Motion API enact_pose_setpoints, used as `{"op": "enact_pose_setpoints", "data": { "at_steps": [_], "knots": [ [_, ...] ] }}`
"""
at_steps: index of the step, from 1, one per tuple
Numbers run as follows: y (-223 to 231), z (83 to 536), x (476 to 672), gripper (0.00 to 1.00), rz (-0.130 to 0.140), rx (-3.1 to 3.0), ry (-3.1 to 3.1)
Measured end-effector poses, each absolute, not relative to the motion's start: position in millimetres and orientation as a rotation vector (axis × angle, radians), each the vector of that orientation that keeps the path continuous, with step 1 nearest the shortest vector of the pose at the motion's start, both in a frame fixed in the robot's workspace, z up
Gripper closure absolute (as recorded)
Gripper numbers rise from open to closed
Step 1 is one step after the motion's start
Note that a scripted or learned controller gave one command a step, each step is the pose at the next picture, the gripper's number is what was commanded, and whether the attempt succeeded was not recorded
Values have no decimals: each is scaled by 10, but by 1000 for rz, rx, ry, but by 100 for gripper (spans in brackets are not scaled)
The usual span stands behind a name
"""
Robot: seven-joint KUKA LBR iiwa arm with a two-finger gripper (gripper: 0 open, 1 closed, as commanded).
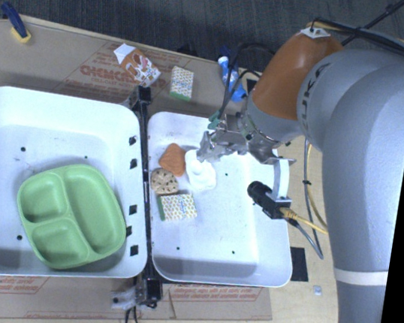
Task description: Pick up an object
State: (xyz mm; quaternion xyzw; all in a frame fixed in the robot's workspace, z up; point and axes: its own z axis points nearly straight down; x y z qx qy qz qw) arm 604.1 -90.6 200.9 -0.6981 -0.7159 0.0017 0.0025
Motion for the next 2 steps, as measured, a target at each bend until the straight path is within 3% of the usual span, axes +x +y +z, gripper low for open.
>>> {"op": "enact_pose_setpoints", "data": {
  "at_steps": [1, 2],
  "knots": [
    [-377, 1912, 5567, 100, 4, -2211, -2227],
    [-382, 1914, 5567, 0, 5, -2212, -2227]
  ]
}}
